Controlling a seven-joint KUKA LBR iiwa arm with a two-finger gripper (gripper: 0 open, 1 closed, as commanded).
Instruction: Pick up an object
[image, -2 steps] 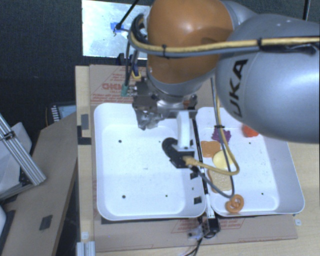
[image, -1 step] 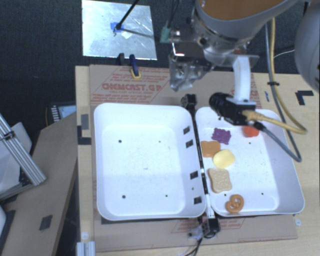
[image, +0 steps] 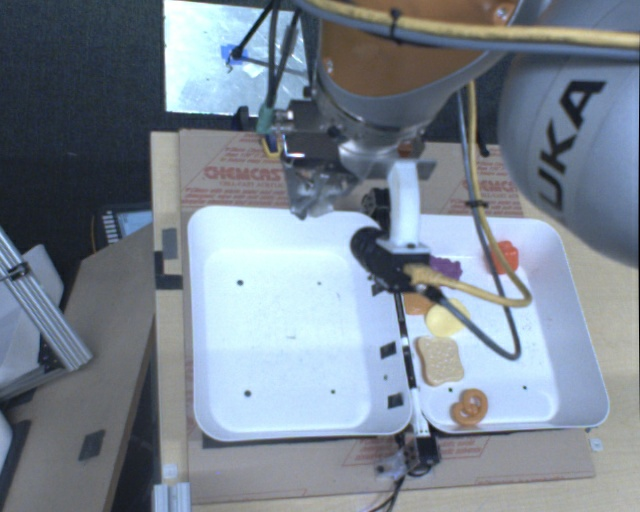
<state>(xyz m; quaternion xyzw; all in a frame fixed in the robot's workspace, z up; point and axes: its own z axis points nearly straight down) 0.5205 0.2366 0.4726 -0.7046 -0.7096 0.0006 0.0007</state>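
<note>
My gripper (image: 314, 196) hangs over the far edge of the left bin (image: 250, 400), near the divide between the two bins, and looks blurred. The objects all lie in the right bin (image: 570, 330). A slice of toast (image: 440, 359) and a brown pretzel (image: 468, 406) sit near its front left. A yellow round piece (image: 444, 319) lies just behind the toast. Further back are a purple piece (image: 448, 268) and an orange-red piece (image: 504, 255). All of these lie to the right of the gripper and nearer the front. I see nothing held.
The arm's large grey and orange body (image: 420, 50) spans the top of the view above the bins. A yellow cable (image: 490, 296) loops over the right bin's left half. A metal frame (image: 40, 320) stands off the bench at left.
</note>
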